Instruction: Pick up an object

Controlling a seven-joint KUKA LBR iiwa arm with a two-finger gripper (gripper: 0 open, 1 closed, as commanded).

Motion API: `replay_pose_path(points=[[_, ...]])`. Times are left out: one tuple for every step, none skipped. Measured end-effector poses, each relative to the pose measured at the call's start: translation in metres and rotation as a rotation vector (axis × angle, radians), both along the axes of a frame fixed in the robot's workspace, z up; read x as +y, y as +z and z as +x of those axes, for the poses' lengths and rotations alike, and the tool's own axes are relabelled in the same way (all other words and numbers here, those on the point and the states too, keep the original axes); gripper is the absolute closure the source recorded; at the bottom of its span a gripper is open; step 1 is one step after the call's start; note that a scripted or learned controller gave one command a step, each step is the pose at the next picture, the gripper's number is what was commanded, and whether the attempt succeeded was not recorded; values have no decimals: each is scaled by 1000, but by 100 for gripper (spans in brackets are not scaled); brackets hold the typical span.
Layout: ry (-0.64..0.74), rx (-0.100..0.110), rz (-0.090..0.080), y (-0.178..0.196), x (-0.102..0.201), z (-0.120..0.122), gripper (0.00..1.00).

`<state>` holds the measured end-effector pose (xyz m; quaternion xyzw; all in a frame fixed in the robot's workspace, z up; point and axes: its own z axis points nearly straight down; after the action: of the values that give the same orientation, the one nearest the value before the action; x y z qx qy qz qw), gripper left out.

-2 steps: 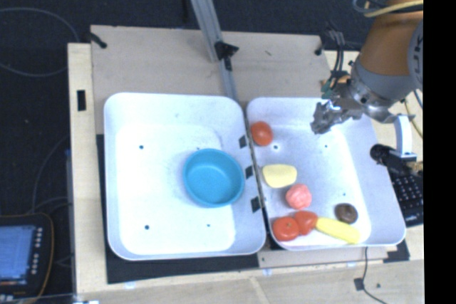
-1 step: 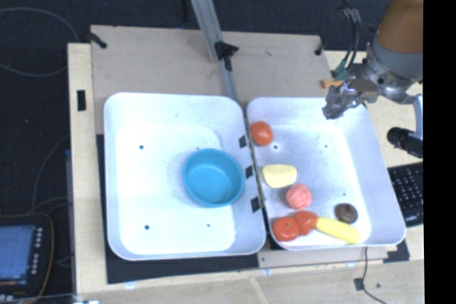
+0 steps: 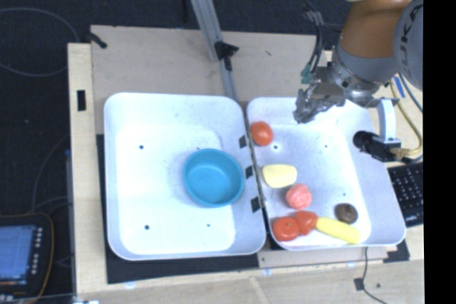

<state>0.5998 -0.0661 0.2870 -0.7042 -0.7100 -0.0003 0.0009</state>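
While gripper [image 3: 305, 112] hangs over right bin's [image 3: 370, 189] far end, grip state unclear, orange ball [image 3: 261, 133] lies just left.

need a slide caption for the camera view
Gripper over the right bin's far edge, toy foods along its near and left sides, and a blue bowl alone in the left bin.

A blue bowl [image 3: 213, 177] sits in a white bin [image 3: 128, 117]; the other white bin [image 3: 377, 217] has red, yellow and pink pieces.
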Motion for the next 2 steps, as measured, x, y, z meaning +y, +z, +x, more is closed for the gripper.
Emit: replay_pose_path(points=[[-1, 2, -1, -13, 42, -13, 100], [1, 6, 1, -13, 100, -17, 100]])
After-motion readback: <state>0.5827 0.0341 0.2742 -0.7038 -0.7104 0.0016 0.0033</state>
